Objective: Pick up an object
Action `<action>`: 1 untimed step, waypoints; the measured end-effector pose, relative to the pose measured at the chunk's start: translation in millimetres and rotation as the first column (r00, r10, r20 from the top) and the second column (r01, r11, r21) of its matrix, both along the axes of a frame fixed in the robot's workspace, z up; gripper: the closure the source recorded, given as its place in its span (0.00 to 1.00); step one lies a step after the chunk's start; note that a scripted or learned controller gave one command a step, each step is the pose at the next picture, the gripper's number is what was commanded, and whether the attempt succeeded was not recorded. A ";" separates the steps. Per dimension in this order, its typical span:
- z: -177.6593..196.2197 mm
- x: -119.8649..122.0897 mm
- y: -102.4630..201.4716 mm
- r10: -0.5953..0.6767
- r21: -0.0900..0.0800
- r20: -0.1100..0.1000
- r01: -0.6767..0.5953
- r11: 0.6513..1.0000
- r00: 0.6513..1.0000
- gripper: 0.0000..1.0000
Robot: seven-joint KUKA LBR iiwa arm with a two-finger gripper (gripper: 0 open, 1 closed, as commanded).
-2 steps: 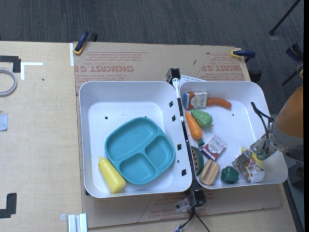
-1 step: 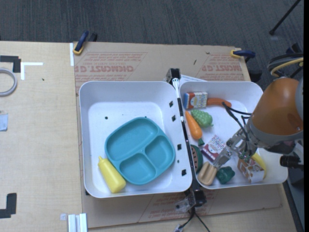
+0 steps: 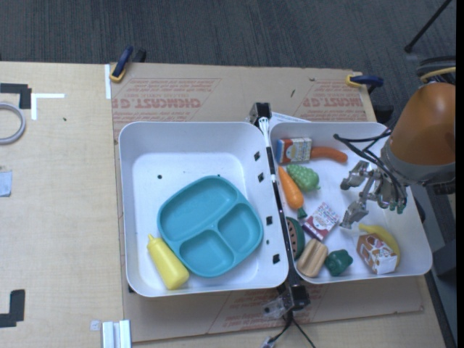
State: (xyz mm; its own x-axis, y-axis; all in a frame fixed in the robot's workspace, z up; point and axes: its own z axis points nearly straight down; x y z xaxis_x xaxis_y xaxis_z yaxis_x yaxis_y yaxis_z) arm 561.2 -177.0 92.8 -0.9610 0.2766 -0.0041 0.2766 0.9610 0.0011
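Nearest the camera, along the front of the right bin (image 3: 417, 263), lie a bread roll (image 3: 312, 257), a green pepper (image 3: 338, 262) and a small printed carton (image 3: 378, 254) with a banana (image 3: 380, 233) just behind it. The gripper (image 3: 355, 198) hangs above the middle of this bin with its fingers spread apart and nothing between them. Just beside and below it lies a pink-and-white packet (image 3: 322, 220) — the likeliest thing to take, I judge. It looks light and flat, probably thin and a bit slick, so closing across its narrow width should hold better than pinching a corner. Further back lie a carrot (image 3: 291, 188), a green corn-like toy (image 3: 304, 176) and a juice box (image 3: 294, 150). The left bin (image 3: 138, 194) holds a blue divided plate (image 3: 209, 225) and a yellow bottle (image 3: 167, 262).
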 end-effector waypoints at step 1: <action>-0.3 -82.9 -1.6 0.134 0.000 -0.002 -0.134 0.991 0.991 0.00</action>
State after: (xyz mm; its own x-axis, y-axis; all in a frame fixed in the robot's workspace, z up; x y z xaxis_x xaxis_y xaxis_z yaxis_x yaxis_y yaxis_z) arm 478.3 -178.6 92.5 -0.9894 0.1452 -0.0020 0.1452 0.9894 0.0006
